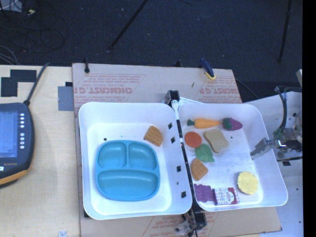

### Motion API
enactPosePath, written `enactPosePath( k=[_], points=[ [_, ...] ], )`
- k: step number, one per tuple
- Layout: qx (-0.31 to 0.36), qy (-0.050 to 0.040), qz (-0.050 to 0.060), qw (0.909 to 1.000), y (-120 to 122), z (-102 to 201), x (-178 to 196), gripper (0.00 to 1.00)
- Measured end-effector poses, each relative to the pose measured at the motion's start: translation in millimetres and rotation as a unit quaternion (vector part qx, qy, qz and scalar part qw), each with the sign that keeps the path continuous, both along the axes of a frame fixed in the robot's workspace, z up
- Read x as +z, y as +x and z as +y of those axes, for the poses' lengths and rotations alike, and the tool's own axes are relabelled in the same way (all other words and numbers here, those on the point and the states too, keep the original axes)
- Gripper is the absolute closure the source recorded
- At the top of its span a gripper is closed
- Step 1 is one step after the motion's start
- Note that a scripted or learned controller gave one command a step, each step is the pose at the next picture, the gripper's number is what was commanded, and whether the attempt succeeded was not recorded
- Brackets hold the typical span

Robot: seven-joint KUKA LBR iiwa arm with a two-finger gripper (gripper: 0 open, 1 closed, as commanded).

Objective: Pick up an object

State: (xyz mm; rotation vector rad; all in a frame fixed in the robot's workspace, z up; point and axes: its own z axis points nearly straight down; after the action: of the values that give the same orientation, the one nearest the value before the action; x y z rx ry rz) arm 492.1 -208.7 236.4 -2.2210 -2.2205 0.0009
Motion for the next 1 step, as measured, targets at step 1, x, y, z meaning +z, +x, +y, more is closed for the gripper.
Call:
enactPosePath(
  k=[1],
  points=[
    [0.002, 0.0010, 0.002, 1.0000, 84.6, 6.8, -79.7, 0.00]
  ],
)
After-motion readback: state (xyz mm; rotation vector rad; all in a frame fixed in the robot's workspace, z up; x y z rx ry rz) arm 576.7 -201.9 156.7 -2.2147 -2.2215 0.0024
